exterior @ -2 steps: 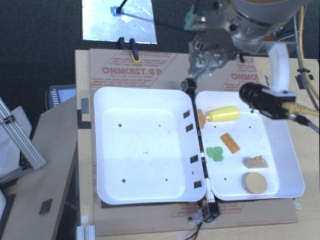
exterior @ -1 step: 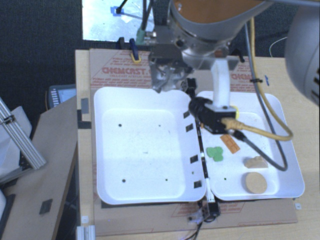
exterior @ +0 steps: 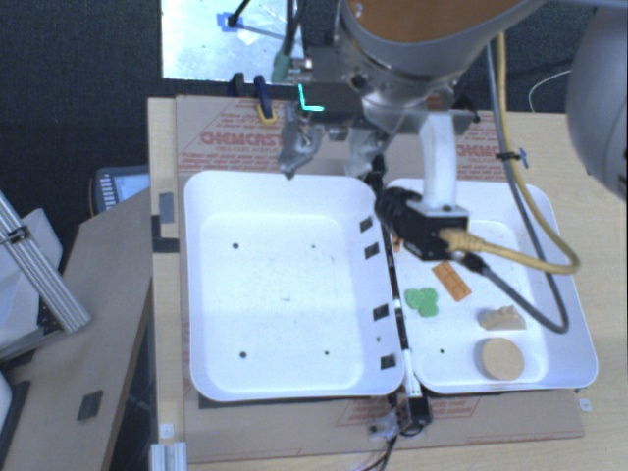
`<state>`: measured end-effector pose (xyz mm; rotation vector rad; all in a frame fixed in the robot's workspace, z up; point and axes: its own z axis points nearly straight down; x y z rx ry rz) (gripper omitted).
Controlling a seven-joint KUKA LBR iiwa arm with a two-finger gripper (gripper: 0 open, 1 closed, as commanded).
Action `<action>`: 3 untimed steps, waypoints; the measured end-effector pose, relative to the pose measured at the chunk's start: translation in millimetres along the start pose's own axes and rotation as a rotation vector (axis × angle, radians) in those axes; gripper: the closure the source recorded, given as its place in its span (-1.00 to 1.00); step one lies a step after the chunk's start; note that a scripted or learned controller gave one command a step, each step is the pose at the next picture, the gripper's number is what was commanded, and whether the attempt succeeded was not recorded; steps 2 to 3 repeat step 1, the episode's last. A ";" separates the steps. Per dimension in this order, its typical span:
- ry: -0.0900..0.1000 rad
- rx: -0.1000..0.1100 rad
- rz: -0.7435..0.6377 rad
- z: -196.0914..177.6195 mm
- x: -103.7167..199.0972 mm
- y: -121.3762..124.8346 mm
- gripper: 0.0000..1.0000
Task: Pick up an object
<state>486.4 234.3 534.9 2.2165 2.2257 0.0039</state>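
Where the gripper (exterior: 331, 155) hangs: over the far edge of the left bin (exterior: 211, 292), towards that bin's far right corner, just above the rim.
Gripper opening: wide; the two grey fingers (exterior: 297, 153) stand well apart, one over the far rim, the other near the corner where the two bins meet.
Gripper contents: nothing between the fingers; bare rim and bench board show in the gap.
Gripper contact: cannot tell whether the tips touch the rim; they touch no object.
Arm (exterior: 422, 8): comes in from the bench's far right, orange band at the top of the view, wrist above the far edge of both bins.
Black unit (exterior: 424, 232): hangs below a white post (exterior: 439, 165) over the far left part of the right bin (exterior: 564, 361); a yellow cable (exterior: 520, 256) loops from it towards that bin's right edge.
Green piece (exterior: 423, 301): right bin, close to its left edge, about midway between far and near edges.
Orange piece (exterior: 451, 281): flat, oblong, just beyond the green piece, partly under the black unit.
Tan lump (exterior: 500, 316): irregular, right of the green piece, around the bin's middle.
Tan disc (exterior: 502, 358): round, lying flat, just nearer than the lump, close to the near edge.
Object spacing: all four lie apart from each other, and all are well apart from the gripper.
Left bin floor: white, a few small dark specks.
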 end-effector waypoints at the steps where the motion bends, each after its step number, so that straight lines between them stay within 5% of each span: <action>1: 0.002 -0.002 -0.003 -11.3 0.2 0.3 1.00; 3: 0.002 -0.002 -0.003 -11.3 0.2 0.3 1.00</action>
